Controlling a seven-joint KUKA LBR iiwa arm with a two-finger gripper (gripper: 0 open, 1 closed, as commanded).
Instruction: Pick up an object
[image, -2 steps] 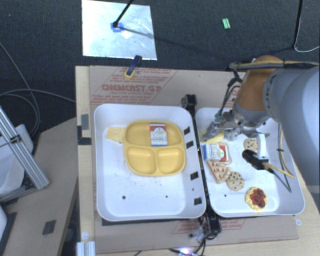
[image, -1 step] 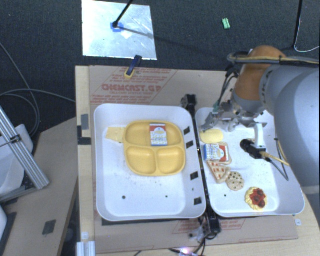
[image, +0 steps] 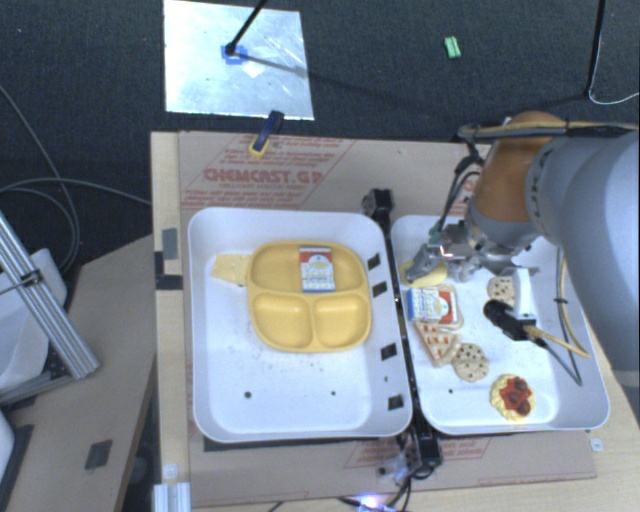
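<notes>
wide bare floor is left along the near side of the left bin (image: 300, 395), while the right bin (image: 585, 395) is crowded and its far right is taken up by the arm. in the left bin a yellow divided plate (image: 290, 322) is set, with a small red and white carton (image: 316, 269) in its far compartment and a pale slice (image: 230, 268) at its far left edge. the gripper (image: 432, 262) is seen in the right bin's far left corner, just beside a yellow piece (image: 413, 273); whether it is spread or closed cannot be told. nearer lie a blue and white packet (image: 433, 303), a waffle wedge (image: 437, 343), a cookie (image: 470, 362) and a red-topped round (image: 513, 397). "chemcast" is printed in red on the board (image: 330, 160) beyond the bins.
</notes>
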